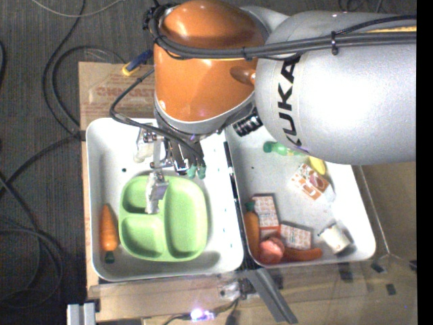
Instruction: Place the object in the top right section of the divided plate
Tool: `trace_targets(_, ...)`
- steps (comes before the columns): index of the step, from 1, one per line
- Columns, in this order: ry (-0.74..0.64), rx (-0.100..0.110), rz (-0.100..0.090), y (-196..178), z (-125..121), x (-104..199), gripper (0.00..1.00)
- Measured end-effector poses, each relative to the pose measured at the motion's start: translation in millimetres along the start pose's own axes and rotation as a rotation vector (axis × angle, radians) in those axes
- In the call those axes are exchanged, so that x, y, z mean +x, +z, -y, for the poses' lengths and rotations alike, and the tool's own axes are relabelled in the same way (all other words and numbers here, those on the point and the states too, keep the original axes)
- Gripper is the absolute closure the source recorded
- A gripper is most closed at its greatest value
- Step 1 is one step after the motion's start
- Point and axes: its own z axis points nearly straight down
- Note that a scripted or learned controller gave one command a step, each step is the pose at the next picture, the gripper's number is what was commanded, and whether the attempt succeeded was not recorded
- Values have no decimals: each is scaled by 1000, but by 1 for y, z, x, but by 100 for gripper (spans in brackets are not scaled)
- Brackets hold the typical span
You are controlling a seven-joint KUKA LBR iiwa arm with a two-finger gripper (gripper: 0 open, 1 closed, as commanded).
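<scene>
Left bin's [95, 249] far wall behind arm [203, 66]

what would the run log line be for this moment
tool: above green divided plate, left bin | carrot: left of plate | right bin: assorted items | placement: not confirmed

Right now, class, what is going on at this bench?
A grey and orange robot arm reaches in over the left bin, its gripper hanging above the green divided plate. A carrot lies beside the plate. The right bin holds assorted toy food items. Whether the gripper carries anything is unclear.
</scene>
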Motion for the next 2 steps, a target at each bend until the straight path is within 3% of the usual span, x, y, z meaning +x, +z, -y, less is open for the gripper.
trace_targets(1, -491, -2, -6, 183, -2, 21, 0)
trace_targets(2, -284, -3, -1, 72, 17, 17, 0)
